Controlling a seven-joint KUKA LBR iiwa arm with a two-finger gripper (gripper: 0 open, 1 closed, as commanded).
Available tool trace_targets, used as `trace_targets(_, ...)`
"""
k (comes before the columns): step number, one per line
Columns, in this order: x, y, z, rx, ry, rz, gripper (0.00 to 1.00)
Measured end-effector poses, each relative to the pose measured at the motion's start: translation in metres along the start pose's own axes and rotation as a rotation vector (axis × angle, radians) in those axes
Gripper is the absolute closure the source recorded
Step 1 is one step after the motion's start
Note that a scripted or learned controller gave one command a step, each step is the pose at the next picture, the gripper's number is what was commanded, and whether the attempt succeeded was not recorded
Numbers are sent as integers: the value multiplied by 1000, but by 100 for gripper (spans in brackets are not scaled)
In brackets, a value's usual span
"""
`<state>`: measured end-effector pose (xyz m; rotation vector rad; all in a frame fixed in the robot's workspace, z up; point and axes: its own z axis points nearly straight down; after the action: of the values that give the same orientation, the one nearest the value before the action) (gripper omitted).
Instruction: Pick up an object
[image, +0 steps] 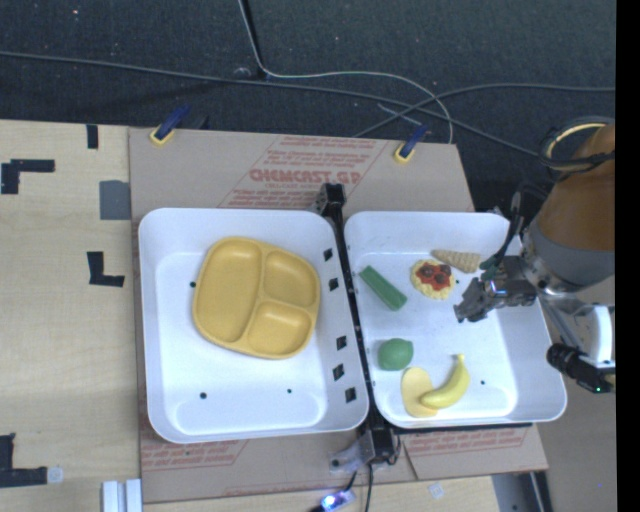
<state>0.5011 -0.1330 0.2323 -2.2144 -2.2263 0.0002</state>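
Observation:
The right white bin (500, 395) holds a green bar (383, 287), a small pizza-like toy (433, 278) with a cone piece (457, 260) beside it, a green round piece (395, 352) and a yellow banana (440, 385). My gripper (473, 302) hangs over the right part of this bin, just right of the pizza toy and above the banana. Nothing is visible between its fingers. The arm comes in from the right edge.
The left white bin (175, 400) carries a yellow divided plate (256, 297). Black clips line the divider (345, 310) between the bins. Cardboard (300, 170) lies under both bins, and cables run across the dark floor behind.

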Motion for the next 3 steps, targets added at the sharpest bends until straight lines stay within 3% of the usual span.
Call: trace_targets(3,153,23,-13,1,0,-2,100)
